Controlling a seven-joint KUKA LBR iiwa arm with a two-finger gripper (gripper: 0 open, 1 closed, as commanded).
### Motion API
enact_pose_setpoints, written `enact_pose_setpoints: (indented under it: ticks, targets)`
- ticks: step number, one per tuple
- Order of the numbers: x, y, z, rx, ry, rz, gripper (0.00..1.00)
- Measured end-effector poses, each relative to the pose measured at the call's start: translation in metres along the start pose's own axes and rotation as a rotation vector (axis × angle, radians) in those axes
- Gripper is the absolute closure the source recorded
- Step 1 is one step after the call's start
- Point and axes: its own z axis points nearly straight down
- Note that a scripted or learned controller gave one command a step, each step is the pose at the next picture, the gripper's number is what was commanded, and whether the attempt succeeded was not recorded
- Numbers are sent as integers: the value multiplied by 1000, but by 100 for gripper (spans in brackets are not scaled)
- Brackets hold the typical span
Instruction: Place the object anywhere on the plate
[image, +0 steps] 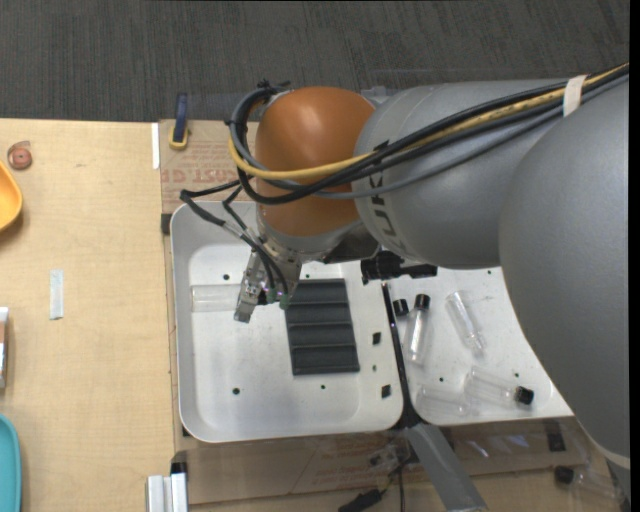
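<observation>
A dark grey ribbed plate (323, 328) lies flat in the middle of the left bin (210, 400). My gripper (258, 297) hangs over that bin, just off the plate's upper left corner. A clear plastic tube (212, 296) lies on the bin floor immediately to the left of the gripper. Whether the gripper touches it cannot be told. Several more clear tubes with black caps (463, 320) lie in the right bin (500, 400).
The bulky grey arm with its orange band (310, 140) covers the back of both bins and the top right of the view. The wall between the bins (393, 340) runs just right of the plate. A wooden bench top (90, 250) with small items lies to the left.
</observation>
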Motion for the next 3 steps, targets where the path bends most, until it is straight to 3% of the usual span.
enact_pose_setpoints:
  ticks: [1,2,3]
  targets:
    - [-52,21,-10,-3,-5,-474,100]
    - [-36,15,-10,-2,-3,-476,100]
    - [-94,34,-34,-4,-6,-433,100]
